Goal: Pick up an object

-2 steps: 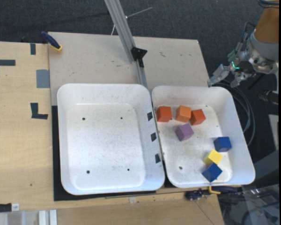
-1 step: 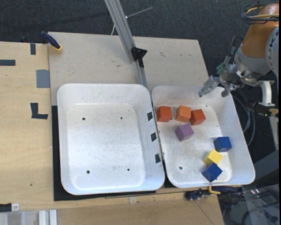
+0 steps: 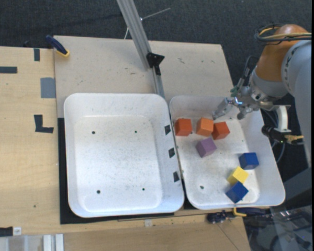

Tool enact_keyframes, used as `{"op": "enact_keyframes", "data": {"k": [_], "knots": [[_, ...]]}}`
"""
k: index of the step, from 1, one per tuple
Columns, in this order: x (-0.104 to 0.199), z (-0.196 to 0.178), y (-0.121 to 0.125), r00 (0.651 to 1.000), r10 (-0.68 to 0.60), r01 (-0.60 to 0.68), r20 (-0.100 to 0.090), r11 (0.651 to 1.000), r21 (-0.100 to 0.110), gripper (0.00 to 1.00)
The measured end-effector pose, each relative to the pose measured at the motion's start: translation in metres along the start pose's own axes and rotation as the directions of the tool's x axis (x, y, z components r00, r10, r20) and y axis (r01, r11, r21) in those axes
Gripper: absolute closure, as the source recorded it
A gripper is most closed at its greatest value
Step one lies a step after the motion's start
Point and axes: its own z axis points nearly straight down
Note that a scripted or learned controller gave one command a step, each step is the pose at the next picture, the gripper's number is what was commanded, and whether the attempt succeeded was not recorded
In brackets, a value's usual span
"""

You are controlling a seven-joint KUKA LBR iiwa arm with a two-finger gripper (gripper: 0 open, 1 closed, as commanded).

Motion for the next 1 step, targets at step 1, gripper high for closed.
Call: {"op": "enact_keyframes", "data": {"k": [1], "knots": [[0.0013,0.0375,-0.0003,1.000,-0.001,0.001,0.002,1.000,-0.005,0.00]]}}
